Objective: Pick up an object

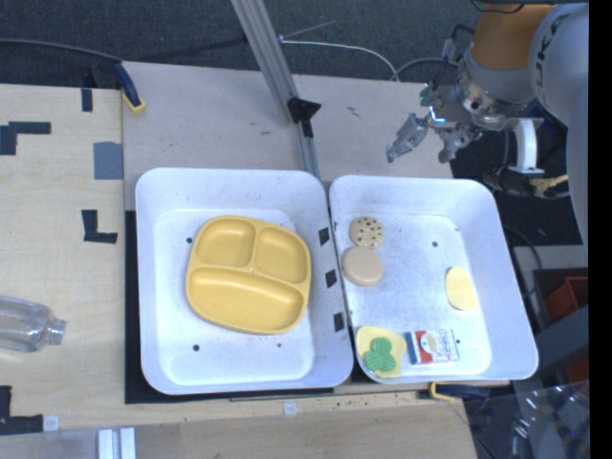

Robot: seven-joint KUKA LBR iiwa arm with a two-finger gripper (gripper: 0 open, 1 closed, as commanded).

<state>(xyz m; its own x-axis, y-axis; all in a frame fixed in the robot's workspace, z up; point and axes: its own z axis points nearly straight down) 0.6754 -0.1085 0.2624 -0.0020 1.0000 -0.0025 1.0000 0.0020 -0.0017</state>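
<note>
Scanning tan bench: we see twin white bins; yellow slice right of divided plate, long axis upright; gripper jaws spread, nothing held.

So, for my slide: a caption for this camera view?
Pincer above right bin of toy food; yellow plate in left bin.

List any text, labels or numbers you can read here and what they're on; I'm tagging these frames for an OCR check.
No text is readable.
Carton in the right bin: red, white and blue print, too small and blurred to read.
Bottle at the left edge: no legible label.
</note>
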